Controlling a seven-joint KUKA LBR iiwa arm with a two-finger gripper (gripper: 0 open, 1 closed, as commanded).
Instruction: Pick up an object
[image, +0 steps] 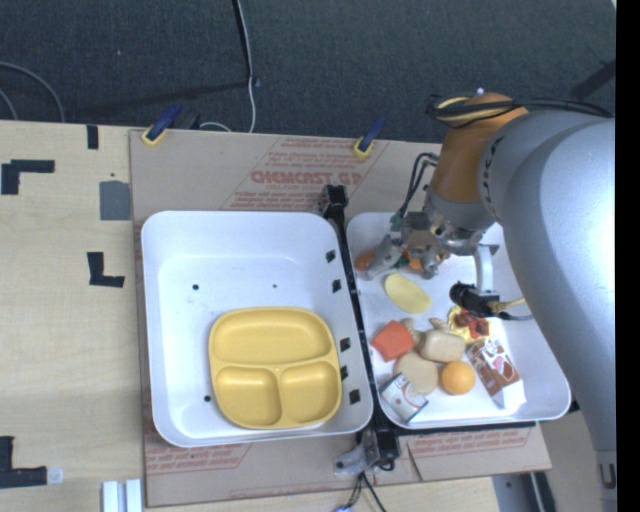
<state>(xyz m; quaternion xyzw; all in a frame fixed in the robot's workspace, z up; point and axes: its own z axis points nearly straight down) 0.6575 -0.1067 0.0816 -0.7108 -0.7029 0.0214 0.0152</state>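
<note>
Grey arm (560, 230) overhangs right bin (545, 405) of food items.

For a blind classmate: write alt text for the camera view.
A grey robot arm's gripper hangs low over the far end of the right bin, which holds small food items including an orange ball. The left bin holds a yellow divided tray.
</note>
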